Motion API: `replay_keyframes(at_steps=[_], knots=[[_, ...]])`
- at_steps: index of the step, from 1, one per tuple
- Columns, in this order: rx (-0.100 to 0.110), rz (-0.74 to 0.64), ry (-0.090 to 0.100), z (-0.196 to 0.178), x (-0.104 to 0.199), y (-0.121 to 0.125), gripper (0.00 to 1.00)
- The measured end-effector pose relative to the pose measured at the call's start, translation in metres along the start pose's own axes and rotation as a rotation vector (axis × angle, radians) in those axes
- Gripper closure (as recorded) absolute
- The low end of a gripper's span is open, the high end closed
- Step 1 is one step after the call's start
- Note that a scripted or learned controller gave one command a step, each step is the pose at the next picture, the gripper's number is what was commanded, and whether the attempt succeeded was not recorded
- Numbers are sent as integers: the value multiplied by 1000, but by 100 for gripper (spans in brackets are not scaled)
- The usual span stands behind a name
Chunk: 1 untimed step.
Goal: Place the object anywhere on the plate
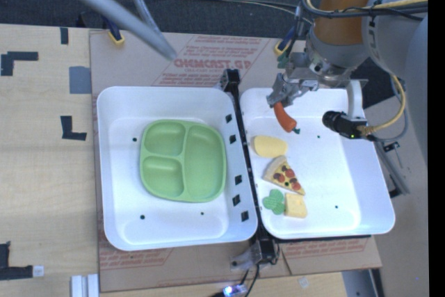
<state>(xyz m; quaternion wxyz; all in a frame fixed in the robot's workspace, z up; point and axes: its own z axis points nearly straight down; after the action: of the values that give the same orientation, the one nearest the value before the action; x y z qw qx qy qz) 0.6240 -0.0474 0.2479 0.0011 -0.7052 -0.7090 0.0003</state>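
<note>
A green divided plate (183, 159) lies in the left white bin (118, 108). My gripper (283, 99) hangs over the upper left part of the right bin (361, 198), shut on a small orange carrot (285, 117) that dangles from between its fingers, lifted clear of the bin floor. The carrot's green end points down and to the right. The plate sits well to the left of the gripper, across the divider between the bins.
In the right bin lie a yellow rounded piece (269, 145), a pizza slice (284, 175), a green leafy piece (274, 202) and a yellow cheese wedge (296, 206). Black clips (230, 79) mark the divider between the bins. A black camera unit (339, 122) juts from the wrist.
</note>
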Motion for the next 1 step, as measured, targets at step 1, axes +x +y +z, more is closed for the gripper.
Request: replay_keyframes(at_steps=[1], knots=[[1, -1, 0, 14, 61, -5, 100]])
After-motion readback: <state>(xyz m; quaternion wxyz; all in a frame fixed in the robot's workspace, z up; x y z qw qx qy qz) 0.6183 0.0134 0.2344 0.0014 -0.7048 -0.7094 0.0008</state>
